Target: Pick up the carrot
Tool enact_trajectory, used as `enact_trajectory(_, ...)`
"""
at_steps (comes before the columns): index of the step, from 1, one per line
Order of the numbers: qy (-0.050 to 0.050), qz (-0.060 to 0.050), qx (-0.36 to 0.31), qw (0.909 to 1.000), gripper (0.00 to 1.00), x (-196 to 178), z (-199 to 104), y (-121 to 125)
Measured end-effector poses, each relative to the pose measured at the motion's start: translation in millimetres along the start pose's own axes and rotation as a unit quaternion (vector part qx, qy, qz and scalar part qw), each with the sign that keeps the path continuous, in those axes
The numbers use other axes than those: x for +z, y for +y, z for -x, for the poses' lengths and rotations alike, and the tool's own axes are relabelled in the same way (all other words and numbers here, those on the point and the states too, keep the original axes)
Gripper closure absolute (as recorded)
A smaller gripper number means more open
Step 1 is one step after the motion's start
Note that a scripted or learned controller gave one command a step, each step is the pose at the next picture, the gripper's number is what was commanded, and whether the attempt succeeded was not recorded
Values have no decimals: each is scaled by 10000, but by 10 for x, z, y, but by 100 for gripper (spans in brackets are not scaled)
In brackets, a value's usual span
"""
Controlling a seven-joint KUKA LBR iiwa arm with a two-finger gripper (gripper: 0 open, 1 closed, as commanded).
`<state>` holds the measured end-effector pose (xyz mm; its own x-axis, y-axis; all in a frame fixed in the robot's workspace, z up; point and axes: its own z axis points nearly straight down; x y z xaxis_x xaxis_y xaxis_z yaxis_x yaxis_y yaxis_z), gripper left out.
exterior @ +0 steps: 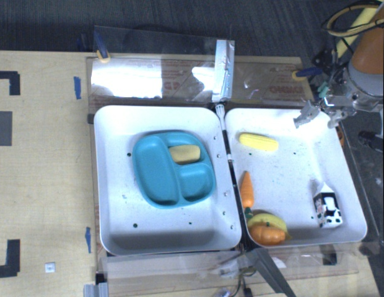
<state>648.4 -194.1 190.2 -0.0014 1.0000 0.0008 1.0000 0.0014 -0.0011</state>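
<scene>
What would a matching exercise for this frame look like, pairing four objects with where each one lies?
Things:
1. carrot
2. corn cob
3. blue tray
4. black-and-white carton

Places:
A. left bin
B. right bin, far side
C. right bin, along its left wall
D. right bin, near right corner

Pairs: 1-C, 2-B, 3-A, 4-D

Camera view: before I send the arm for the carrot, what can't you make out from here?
- Grey two-finger gripper, over the right white bin's far right corner: small, against glare; grip state unreadable.
- Small orange carrot's lower end: runs in against the yellow and orange toys; contact unclear.
- Black-and-white carton: too small to identify.
</scene>
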Motion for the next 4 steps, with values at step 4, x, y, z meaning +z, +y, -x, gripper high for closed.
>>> enact_trajectory(4,-3,34,411,9991,0,37,-1188,-1270)
